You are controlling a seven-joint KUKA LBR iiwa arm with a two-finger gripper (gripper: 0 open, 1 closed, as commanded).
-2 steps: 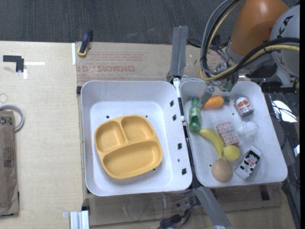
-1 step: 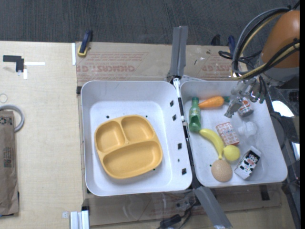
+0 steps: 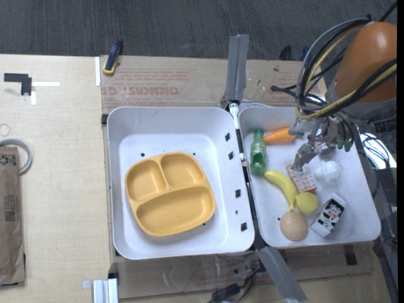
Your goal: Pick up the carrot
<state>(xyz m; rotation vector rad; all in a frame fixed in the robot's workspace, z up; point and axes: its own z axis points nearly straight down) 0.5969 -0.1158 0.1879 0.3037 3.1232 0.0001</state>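
Starting at the left of the frame: the left-hand shallow white bin (image 3: 117, 169) holds a yellow plastic plate with three compartments (image 3: 169, 193), and nothing on it. No carrot business over here.

Moving right past the centre divider into the right-hand white bin (image 3: 369, 229): a small green plastic bottle (image 3: 257, 151) stands by the bin's left wall, and below it a yellow banana (image 3: 283, 186), a round yellow lemon (image 3: 307, 202), a tan egg-shaped object (image 3: 293, 226) and a small black-and-white carton (image 3: 329, 216) run down toward the lower right.

And there's the target: the orange tapered carrot (image 3: 278, 136) lies flat on the bin floor in the upper left corner of that bin, just right of the bottle's cap. Not lifted, so by my reading the pick is not yet made.

Further right, the metal two-finger gripper (image 3: 305, 157) hangs just beside the carrot's thick end, slightly lower in the frame. Nothing shows between its tips; open or closed, I cannot tell. It looks to need a short move up and left to reach the carrot.
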